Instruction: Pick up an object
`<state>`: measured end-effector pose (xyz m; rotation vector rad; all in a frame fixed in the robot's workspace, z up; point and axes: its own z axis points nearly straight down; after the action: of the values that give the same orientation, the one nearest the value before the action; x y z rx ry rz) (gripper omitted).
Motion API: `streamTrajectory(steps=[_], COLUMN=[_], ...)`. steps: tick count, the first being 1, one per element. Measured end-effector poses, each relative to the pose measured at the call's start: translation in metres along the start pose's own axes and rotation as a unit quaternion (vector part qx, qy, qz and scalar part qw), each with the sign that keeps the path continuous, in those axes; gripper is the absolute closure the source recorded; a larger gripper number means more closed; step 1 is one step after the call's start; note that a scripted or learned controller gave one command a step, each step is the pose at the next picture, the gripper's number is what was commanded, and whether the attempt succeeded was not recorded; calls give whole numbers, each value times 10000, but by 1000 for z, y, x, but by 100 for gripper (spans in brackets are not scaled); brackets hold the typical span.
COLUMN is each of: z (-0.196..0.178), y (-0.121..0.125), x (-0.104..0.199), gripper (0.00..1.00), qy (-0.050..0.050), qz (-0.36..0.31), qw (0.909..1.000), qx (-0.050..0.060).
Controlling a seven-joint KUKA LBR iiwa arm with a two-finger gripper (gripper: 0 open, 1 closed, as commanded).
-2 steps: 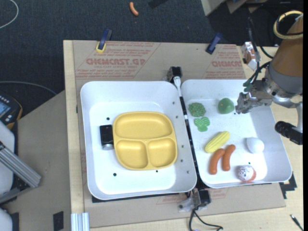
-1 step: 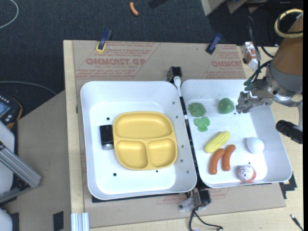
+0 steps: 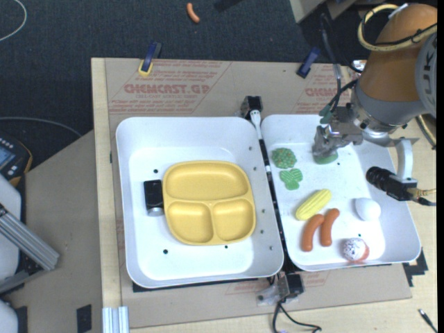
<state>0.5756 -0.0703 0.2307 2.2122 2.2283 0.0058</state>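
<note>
We log two white bins side by side. In the left bin [image 3: 132,186], a yellow divided plate [image 3: 208,201] lies at the centre, with a small black block [image 3: 153,194] touching its left edge. The right bin [image 3: 399,234] holds the loose food: two green pieces [image 3: 286,168] near its left wall, a corn cob [image 3: 313,204], two sausages [image 3: 320,228], a white egg [image 3: 367,209] and a speckled ball [image 3: 355,249] toward the near edge.

The gripper [image 3: 326,149] sits low at the right bin's far edge, over a green object [image 3: 325,158] — we judge this the chosen pick. Whether it grips or is released — we cannot tell.
</note>
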Motion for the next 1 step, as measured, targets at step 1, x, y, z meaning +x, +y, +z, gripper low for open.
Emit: streamTrajectory(steps=[1], z=[12], y=[11], x=[50], gripper=[100], qy=[-2], qz=[8], qw=[10000], qx=[17])
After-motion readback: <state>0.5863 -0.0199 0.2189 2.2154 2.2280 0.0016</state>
